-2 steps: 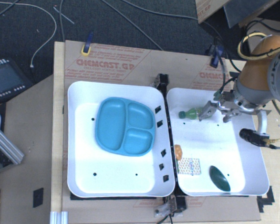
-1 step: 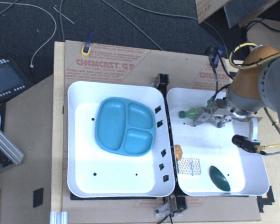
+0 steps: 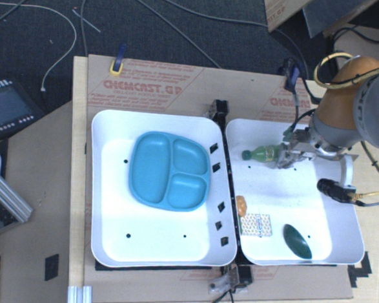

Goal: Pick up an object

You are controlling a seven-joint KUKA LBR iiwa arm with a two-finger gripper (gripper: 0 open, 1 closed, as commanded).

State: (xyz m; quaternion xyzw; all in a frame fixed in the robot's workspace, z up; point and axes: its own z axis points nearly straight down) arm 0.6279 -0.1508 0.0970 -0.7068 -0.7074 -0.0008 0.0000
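While the arm (image 3: 349, 94) reaches in from 3 o'clock, its gripper (image 3: 291, 153) sits low in the right bin (image 3: 340, 223), at the right end of a green bottle (image 3: 262, 153). This bottle lies on its side toward 11 o'clock of that bin. Its right end is hidden under the metal parts, so I cannot tell if the gripper is apart or together. Toward 6 o'clock lie a dark green oval object (image 3: 298, 241), a patterned packet (image 3: 256, 225) and a small orange thing (image 3: 241, 205), hard to identify. The left bin (image 3: 110, 174) carries a blue divided plate (image 3: 170, 171).
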